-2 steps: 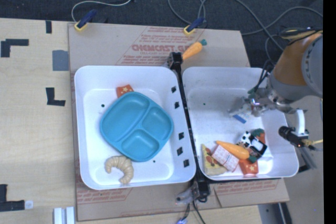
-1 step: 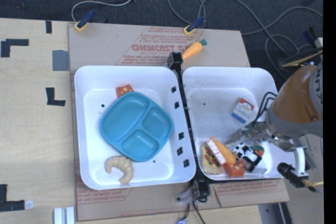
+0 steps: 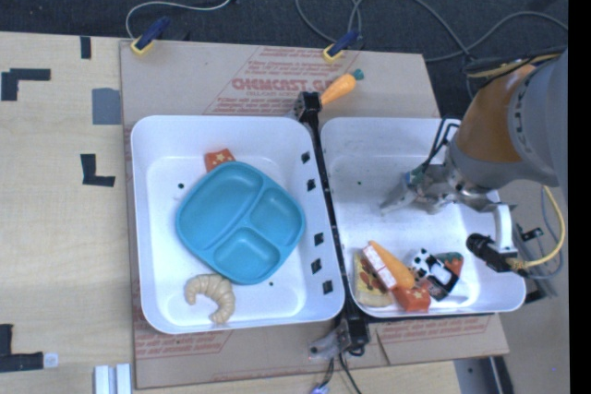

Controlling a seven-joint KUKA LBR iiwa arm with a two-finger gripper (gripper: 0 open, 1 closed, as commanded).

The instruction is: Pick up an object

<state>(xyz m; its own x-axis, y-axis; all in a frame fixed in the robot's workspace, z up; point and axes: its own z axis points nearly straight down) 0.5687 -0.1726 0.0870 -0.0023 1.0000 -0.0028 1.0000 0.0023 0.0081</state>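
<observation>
Toys (image 3: 406,277) lie heaped at the near edge of the right bin (image 3: 369,143): an orange and red piece, a tan one under it, and a small black-and-white figure with some green beside them, all touching or overlapping. A croissant (image 3: 211,295) rests in the near corner of the left bin (image 3: 148,198). Beyond it a blue divided plate (image 3: 240,221) covers the middle of that bin, and a small red block (image 3: 219,160) peeks out at the plate's far edge. Over the bare middle of the right bin the gripper (image 3: 416,192) hangs low, well apart from the toys; whether its grip is released or clenched cannot be made out, and nothing shows in it. A carrot (image 3: 338,89) lies on the cardboard (image 3: 231,69) past the bins' far rims.
</observation>
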